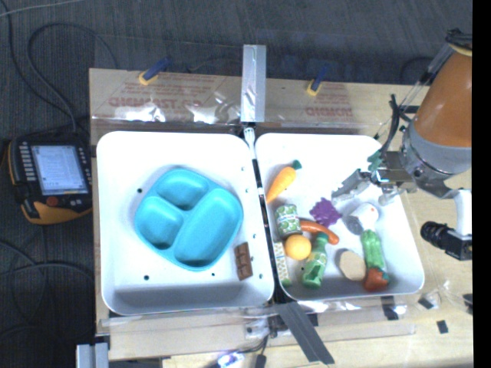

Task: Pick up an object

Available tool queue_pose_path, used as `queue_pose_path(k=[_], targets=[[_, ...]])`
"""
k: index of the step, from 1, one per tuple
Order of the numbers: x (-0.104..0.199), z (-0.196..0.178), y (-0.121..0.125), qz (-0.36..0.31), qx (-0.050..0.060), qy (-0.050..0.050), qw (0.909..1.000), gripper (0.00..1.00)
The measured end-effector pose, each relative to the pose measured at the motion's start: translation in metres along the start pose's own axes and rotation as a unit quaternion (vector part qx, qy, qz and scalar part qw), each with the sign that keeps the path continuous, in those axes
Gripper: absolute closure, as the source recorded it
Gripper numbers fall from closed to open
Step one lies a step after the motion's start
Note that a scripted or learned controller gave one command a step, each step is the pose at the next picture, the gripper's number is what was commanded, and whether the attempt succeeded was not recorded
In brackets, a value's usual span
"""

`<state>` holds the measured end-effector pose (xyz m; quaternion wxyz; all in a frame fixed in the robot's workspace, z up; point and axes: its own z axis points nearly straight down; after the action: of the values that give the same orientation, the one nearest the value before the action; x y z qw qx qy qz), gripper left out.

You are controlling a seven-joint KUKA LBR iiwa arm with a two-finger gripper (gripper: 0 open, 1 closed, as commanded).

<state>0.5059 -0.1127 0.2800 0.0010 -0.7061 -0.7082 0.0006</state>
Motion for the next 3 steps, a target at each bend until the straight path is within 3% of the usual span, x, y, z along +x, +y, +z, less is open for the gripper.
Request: queue_pose_path(k=[1, 2, 3], targets=[[-0.052, 0.061, 0.001, 0.048, 0.000, 0.000, 0.9989, 0.00], [-0.091, 0.131, 0.019, 0.065, 0.001, 0.000, 0.9979, 0.00], [-0.094, 0.183, 0.022, 0.043, -0.002, 0.004, 0.9991, 0.00]])
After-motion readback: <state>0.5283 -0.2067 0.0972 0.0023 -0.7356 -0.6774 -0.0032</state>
